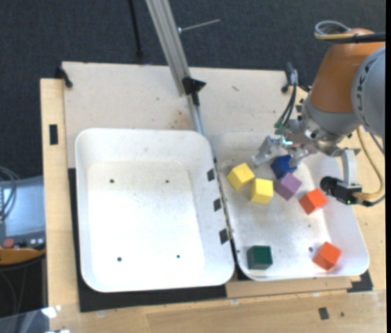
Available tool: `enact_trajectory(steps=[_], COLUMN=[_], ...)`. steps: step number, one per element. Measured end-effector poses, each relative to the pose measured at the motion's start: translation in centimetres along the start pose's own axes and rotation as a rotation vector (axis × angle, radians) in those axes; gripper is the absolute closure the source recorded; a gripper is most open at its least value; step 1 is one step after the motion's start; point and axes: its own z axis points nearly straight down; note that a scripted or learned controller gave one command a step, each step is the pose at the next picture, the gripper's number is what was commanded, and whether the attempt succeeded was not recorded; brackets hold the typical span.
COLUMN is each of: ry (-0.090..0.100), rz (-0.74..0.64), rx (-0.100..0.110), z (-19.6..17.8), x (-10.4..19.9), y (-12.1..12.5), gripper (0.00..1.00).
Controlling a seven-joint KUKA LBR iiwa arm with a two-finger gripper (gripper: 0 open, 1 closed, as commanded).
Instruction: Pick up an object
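Approach step: you see the gripper [283,152] low over the blue cube [281,165] in the right bin [351,245]; whether it's parted or closed, you can't tell. Next, confirm grasp, then lift.

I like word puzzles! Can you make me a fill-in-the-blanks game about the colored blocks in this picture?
1. The block near the front of the right bin is ____.
2. The number of yellow blocks is ____.
3. The gripper hovers right by the ____ block.
4. All the blocks lie in the ____ bin.

Missing words: green, two, blue, right.
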Motion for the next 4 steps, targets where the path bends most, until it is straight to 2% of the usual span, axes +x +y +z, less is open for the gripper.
enact_trajectory(steps=[1, 2, 3, 4], ry=[0.0, -0.005, -0.001, -0.006], rz=[0.0, 0.003, 0.004, 0.005], rx=[-0.005, -0.001, -0.01, -0.027], z=[-0.3, 3.9, 7.5, 7.6], x=[0.0, -0.2, -0.3, -0.5], y=[0.1, 0.4, 0.4, 0.9], gripper=[0.0, 0.0, 0.0, 0.0])
